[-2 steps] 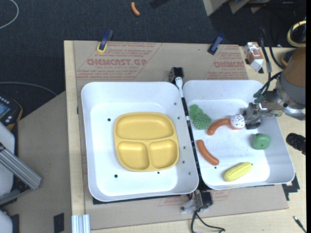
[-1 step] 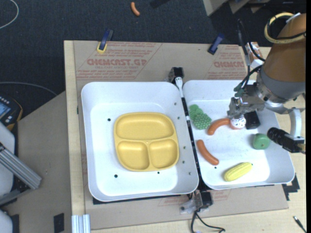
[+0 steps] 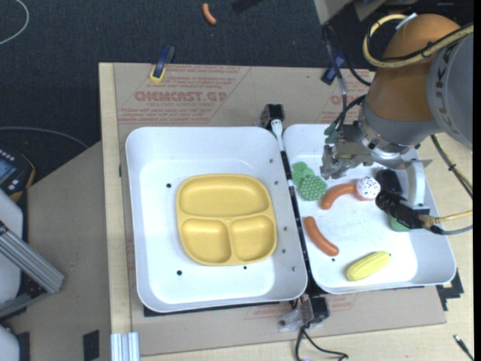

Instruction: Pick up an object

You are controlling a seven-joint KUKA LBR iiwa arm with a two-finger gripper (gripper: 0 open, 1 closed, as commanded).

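My gripper (image 3: 336, 165) hangs over the back left part of the right bin (image 3: 428, 273). Just left of it and below lies a green knobbly toy (image 3: 305, 180). A curved orange sausage (image 3: 340, 195) sits right under the gripper, with a white ball with pink spots (image 3: 367, 187) at its right end. A second orange sausage (image 3: 321, 236) lies nearer the front, and a yellow corn cob (image 3: 367, 265) rests at the front of the bin. Nothing shows between the fingers.
The left bin (image 3: 150, 201) holds a yellow divided plate (image 3: 225, 218). A black divider (image 3: 289, 194) runs between the two bins. The grey and orange arm (image 3: 413, 74) fills the space above the right bin's back right.
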